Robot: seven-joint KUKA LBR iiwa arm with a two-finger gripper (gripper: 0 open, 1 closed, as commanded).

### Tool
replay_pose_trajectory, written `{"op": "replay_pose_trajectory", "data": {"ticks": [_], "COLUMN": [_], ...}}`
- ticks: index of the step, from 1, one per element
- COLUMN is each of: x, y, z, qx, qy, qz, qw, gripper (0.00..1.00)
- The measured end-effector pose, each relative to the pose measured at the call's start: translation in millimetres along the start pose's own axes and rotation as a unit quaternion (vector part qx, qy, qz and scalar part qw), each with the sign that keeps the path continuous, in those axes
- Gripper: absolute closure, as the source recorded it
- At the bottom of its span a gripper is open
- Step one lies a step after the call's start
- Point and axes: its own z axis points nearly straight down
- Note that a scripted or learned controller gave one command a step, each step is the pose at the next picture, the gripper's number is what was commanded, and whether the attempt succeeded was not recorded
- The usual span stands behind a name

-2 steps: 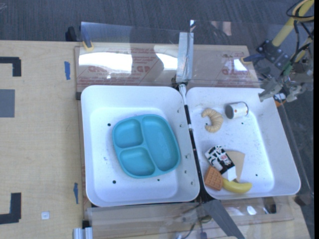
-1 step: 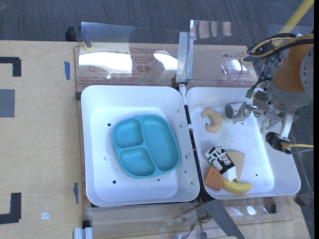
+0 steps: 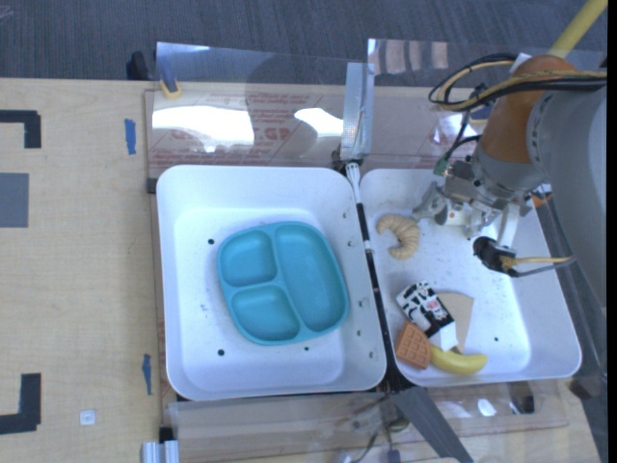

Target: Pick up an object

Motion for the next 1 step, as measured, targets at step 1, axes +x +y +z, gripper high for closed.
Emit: {"op": "replay_pose_trajectory", "data": {"ticks": [1], "x": [-26.9], "y": [26.7], "z": [1.4], "qx": [0.000], "qy": [-0.001], "qz": [-0.057], "qw": [0.9984], "gripper": [0.00]}}
